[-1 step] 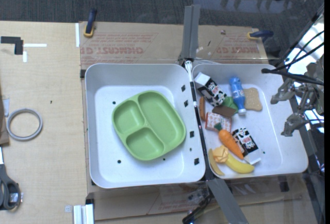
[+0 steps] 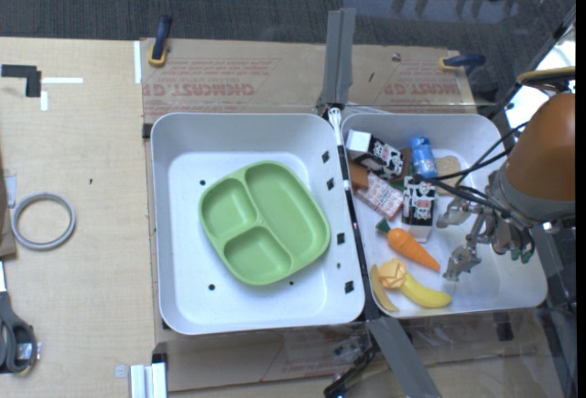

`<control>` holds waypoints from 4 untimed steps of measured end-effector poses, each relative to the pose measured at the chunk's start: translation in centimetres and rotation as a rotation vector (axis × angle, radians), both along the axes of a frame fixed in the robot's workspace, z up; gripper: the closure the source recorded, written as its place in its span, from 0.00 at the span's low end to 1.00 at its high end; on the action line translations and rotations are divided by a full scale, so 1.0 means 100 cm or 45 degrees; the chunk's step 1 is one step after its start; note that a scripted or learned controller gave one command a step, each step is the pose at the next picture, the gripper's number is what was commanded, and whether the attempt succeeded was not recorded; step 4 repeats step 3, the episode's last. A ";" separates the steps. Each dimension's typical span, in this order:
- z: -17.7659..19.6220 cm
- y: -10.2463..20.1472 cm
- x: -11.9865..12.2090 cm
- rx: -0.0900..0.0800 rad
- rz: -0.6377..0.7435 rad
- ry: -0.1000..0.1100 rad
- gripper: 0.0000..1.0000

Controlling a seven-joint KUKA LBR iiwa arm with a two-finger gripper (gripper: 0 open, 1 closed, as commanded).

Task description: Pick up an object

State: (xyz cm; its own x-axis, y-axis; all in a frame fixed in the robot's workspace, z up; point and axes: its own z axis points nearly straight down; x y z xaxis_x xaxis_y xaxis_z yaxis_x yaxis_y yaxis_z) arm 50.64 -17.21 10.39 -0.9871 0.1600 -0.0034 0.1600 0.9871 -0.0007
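My gripper hovers over the right side of the right bin, reaching in from the right below the orange-banded wrist. Its two fingers stand open, with nothing between them. Just to its left lies an orange carrot. A yellow banana lies below the gripper near the bin's front wall, beside a small yellow-orange fruit. A black-and-white carton stands to the upper left of the gripper. Farther back are a blue bottle, a pink packet and a white-and-black box.
The left bin holds a green divided plate. A grey tape ring lies on the wooden bench at the far left. Cables run from the wrist across the right bin's back corner.
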 end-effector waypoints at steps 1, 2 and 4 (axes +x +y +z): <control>-0.011 0.020 0.053 -0.001 0.272 -0.002 0.00; 0.000 0.021 0.055 -0.002 0.276 -0.005 1.00; 0.088 0.099 0.066 0.001 0.487 -0.001 1.00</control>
